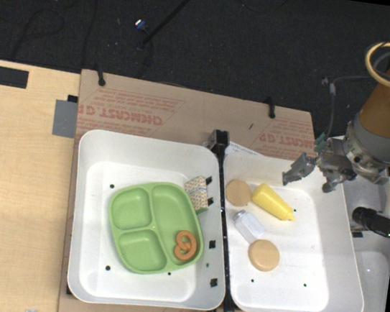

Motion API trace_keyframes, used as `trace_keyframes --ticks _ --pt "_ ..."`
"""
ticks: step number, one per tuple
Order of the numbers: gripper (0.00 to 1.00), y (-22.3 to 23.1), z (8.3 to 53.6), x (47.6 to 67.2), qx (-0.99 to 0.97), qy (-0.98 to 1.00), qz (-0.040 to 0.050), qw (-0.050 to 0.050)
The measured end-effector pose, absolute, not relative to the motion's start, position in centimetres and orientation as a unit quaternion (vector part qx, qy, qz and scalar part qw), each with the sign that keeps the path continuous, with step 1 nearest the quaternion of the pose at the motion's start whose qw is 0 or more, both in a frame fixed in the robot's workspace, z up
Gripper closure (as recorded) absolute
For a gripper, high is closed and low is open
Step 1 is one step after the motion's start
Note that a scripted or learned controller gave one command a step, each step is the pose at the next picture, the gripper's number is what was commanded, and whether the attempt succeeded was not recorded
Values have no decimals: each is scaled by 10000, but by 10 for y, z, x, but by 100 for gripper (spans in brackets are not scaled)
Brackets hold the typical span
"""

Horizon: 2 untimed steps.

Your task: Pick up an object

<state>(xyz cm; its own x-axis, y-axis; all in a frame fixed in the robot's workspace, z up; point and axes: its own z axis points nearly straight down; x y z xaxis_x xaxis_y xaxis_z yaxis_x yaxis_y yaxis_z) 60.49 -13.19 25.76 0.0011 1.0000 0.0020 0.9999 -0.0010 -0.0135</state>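
My gripper hangs above the back edge of the right bin, its two grey fingers spread open with nothing between them. Below and left of it in the right bin lie a yellow wedge-shaped block, a tan round disc, a small clear bottle and a second tan disc. The left bin holds a green divided plate with a pretzel in its lower right compartment. A small patterned block rests at the plate's upper right rim.
The arm's orange band and grey wrist rise at the upper right. A black divider clip sits between the bins at the back. Cardboard lies under both bins, and a wooden bench top extends to the left.
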Motion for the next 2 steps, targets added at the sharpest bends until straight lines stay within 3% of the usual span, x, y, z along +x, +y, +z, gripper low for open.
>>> trace_keyframes --ticks 1,2 --pt "0 -132 263 607 -7070 -7072 9 14" --pt "0 -132 209 603 -7072 -7070 24 33"
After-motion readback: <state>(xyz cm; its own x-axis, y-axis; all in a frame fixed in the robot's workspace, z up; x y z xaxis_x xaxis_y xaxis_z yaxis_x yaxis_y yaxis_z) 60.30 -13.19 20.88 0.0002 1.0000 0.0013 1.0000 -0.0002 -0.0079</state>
